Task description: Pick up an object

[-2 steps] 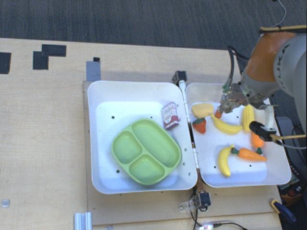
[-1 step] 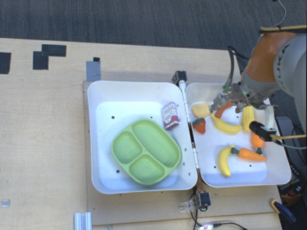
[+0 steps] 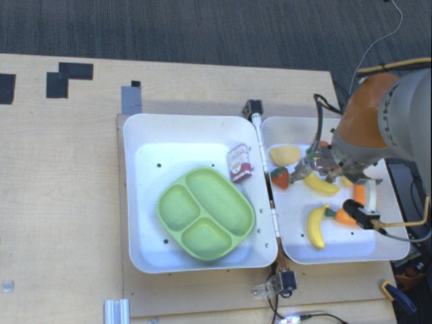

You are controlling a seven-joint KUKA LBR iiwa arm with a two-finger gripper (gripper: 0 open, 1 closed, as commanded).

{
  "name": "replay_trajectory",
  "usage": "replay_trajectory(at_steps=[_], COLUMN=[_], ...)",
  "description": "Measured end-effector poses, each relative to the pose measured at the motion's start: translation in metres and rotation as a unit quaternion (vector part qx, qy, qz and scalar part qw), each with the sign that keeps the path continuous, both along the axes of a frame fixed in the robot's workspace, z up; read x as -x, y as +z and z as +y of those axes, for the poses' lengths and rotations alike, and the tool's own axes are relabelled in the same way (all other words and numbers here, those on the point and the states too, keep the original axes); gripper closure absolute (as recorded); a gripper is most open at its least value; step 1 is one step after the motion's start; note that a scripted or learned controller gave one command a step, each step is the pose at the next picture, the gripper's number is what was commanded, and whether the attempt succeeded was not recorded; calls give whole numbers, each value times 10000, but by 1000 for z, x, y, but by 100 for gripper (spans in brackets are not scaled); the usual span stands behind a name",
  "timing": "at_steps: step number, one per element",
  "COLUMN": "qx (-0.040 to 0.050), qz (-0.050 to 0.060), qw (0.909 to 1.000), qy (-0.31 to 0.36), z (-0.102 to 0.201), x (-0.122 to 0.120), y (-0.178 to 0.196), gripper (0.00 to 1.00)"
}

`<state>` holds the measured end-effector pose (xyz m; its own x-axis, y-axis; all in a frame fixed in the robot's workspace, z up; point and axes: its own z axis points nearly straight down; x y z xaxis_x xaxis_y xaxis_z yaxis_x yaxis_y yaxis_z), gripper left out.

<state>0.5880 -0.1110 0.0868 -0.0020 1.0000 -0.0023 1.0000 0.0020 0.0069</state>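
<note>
Banana (image 3: 322, 184) lies in the right bin (image 3: 297, 245), right beneath the jaws.
Whether the jaws are apart or together, I cannot tell. A strawberry (image 3: 280, 178) sits just left of them, a lemon (image 3: 285, 155) up-left, a second banana (image 3: 316, 227) below; the green divided plate (image 3: 205, 212) fills the left bin (image 3: 145, 248).

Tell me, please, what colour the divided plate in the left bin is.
Light green, seen in the camera view: the divided plate.

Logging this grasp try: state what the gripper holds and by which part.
Cannot be told: the gripper sits low over a banana in the right bin.
</note>
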Motion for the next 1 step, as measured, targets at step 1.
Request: replay_trajectory(at_steps=[1], qx=[-1], qz=[-33], qw=[10000], qy=[7], z=[1], x=[-2], y=[12], gripper=[100])
